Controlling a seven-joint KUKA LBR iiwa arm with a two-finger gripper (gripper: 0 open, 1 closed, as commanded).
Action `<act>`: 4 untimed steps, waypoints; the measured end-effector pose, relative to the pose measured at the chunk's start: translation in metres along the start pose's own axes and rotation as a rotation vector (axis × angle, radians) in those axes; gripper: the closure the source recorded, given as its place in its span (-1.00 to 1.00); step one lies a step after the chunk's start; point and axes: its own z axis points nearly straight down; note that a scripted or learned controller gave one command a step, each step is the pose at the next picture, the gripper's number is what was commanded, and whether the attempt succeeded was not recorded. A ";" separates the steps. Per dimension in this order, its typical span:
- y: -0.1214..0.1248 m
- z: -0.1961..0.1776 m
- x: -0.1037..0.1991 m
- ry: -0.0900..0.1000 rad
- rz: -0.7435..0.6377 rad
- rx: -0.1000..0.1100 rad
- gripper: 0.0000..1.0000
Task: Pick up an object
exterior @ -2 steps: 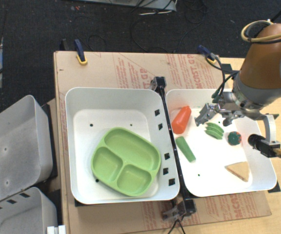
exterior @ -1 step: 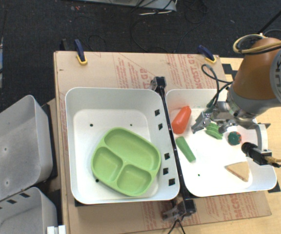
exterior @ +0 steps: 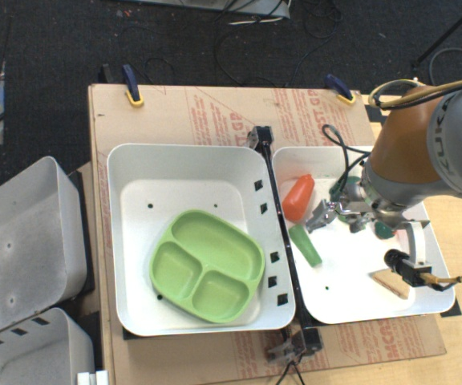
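Orange plastic, a rounded piece (exterior: 298, 196), lies at the near-left of the right-hand bin (exterior: 375, 315), hard by the wall shared with the left bin (exterior: 127, 215), as the grey-and-orange arm's gripper (exterior: 321, 215) hangs low over the bin floor just beside it. A green stick (exterior: 304, 246) lies on a slant just below the gripper, and a wooden block (exterior: 389, 283) rests well apart toward the bin's lower right corner. A green divided tray (exterior: 207, 265) sits alone in the left bin, and both bins stand on the brown counter (exterior: 191, 111).

Nothing can be seen held. Whether the gripper is spread or closed cannot be told from this slanted overhead view.

The step in hand appears to be the approach to a grasp, with the orange piece and the green stick the nearest candidates. A clean try likely means centring over one piece alone, coming straight down, and keeping clear of the dividing wall, since the orange piece sits close enough to it that one side of the grasp may have little room. The slim stick may be easier to take across its narrow width.
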 end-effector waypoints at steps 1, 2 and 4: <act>0.001 0.051 0.001 0.002 0.001 -0.005 -1.00; 0.001 0.040 0.000 0.000 0.002 -0.005 1.00; 0.004 -0.068 0.003 -0.002 -0.005 -0.012 1.00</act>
